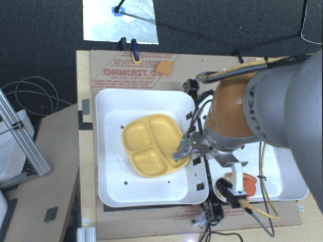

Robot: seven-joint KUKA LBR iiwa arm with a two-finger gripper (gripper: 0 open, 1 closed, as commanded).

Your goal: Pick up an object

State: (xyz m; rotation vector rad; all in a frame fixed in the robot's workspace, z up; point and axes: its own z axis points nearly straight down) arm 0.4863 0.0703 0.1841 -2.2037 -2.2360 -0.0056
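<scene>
A yellow divided plate (151, 144) with three compartments lies in the left white bin (113, 185), turned at an angle. My gripper (182, 152) hangs over the plate's right rim, near the wall between the two bins. In the right bin (287, 188) an orange and white object (242, 181) shows just below my wrist, partly hidden by the arm.
The grey arm with its orange band covers most of the right bin. A cardboard sheet (136, 72) lies under both bins, with a blue and yellow clamp (135, 49) at its far edge. Cables trail near the bench's front edge.
</scene>
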